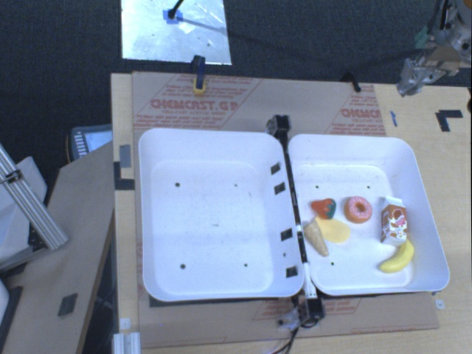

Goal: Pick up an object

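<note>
The right bin (pixel 413 161) holds several toy foods: a red strawberry (pixel 323 208), a pink donut (pixel 358 209), a small red and white carton (pixel 393 222), a yellow banana (pixel 397 258), a tan cone (pixel 316 237) and a pale yellow disc (pixel 335 231). My gripper (pixel 415 72) hangs at the upper right corner of the view, above the bench beyond the right bin's far edge and well away from the objects. Nothing shows beneath it.
The left bin (pixel 147 198) lies beside the right one, with a black clip strip (pixel 289 205) along their shared edge. A shiny metal sheet (pixel 175 21) lies beyond the bench. Aluminium framing (pixel 29 205) stands at the left edge.
</note>
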Available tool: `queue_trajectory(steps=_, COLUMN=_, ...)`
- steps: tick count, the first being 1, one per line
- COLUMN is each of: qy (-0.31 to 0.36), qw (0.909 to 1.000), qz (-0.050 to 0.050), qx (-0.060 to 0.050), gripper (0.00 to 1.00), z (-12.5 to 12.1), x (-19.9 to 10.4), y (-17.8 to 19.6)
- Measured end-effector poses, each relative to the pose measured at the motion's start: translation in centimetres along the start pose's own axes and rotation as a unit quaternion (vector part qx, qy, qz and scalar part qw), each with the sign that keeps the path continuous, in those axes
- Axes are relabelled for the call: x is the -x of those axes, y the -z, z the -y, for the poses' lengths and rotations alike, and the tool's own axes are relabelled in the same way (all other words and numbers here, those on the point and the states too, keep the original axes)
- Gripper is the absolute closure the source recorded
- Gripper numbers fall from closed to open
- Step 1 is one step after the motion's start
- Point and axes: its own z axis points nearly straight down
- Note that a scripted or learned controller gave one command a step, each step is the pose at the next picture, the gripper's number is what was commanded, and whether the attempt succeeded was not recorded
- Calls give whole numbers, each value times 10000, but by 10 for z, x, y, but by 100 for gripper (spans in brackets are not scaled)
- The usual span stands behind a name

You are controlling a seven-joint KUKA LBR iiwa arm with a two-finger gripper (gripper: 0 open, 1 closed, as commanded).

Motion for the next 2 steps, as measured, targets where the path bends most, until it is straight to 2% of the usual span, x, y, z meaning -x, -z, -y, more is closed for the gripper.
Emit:
queue_trajectory(steps=1, qy=24, qw=10000, qz=12, qx=20, gripper=100, z=-1, x=0, y=11)
queue_trajectory(steps=2, qy=-192, qw=9997, qz=-55, qx=-131, gripper=100, z=21, x=32, y=-2)
